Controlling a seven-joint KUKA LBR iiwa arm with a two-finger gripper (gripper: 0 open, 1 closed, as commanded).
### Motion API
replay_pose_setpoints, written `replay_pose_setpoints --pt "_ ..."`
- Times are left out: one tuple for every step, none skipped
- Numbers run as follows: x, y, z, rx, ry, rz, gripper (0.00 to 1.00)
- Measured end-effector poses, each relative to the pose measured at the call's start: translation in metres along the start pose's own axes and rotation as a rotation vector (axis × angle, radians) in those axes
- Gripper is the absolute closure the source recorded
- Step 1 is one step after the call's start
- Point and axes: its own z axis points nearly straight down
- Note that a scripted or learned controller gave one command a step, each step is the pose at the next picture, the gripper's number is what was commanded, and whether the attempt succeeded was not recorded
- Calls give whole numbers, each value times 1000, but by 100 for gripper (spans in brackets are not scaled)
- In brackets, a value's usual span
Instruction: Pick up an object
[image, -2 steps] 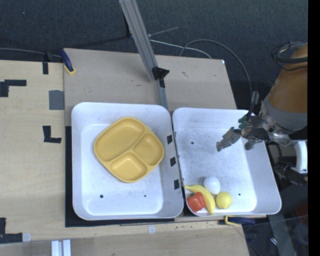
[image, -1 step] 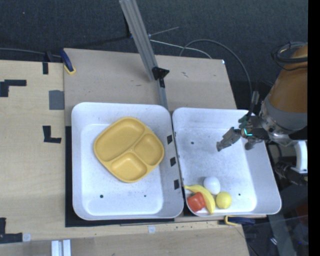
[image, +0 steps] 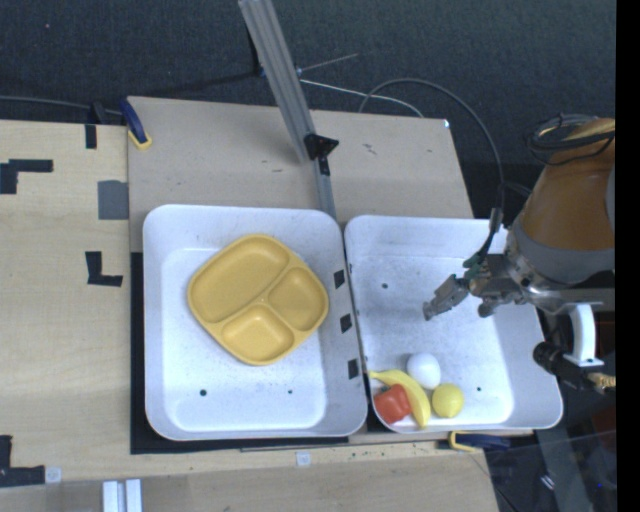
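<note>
The arm (image: 570, 215) reaches in from the right, its orange band showing above the wrist, and the gripper (image: 463, 297) hangs over the right bin (image: 400, 235), out over the speckled white floor toward that bin's right side. One dark finger (image: 443, 298) juts left and slightly down; a second stub sits nearer the wrist. There's nothing between them, and whether the hand is spread or clenched cannot be told from this angle.

The pickable things are bunched at the near edge of the right bin, well apart from the gripper. A white ball (image: 424, 370) sits at the top of the cluster. Just below it a banana (image: 408, 390) curves down from left to right, a red fruit (image: 392, 403) tucked against its left side and a yellow lemon (image: 448, 401) just to its right. They all look to be touching or very nearly so.

Over in the left bin (image: 165, 330), a yellow tray (image: 257, 298) with three compartments lies flat, turned at a slant, roughly in the middle toward the far side. A grey metal pole (image: 285, 80) runs down from the far side to the seam between the two bins.
</note>
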Motion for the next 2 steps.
replay_pose_setpoints --pt "5 5 62 3 1 -1 0" --pt "13 7 110 2 1 -1 0"
